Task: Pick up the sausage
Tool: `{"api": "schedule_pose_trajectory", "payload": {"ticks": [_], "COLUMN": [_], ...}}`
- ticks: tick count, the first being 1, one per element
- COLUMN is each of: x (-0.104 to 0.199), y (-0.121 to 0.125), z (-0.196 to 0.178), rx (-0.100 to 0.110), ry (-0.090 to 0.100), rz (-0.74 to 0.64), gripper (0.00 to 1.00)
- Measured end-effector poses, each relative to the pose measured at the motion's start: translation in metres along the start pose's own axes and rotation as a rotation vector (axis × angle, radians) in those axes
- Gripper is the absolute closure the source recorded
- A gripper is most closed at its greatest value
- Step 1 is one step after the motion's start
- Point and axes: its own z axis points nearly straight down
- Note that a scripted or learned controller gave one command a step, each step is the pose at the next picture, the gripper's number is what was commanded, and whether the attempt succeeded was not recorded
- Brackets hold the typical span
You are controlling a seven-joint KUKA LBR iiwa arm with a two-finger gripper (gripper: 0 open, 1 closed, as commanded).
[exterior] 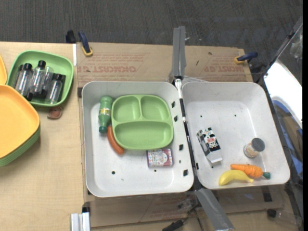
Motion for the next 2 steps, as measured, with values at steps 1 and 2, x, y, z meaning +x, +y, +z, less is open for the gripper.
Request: {"api": "schedule_pose_trajectory", "payload": {"ticks": [1,2], "x": [0.003,-0.013], "y": [0.000,0.003], "z": [0.001,0.013], "rx": [-0.002,-0.002], "ry": [0.000,-0.002], "rz": [-0.389,-0.700], "gripper": [1.00,1.00]}}
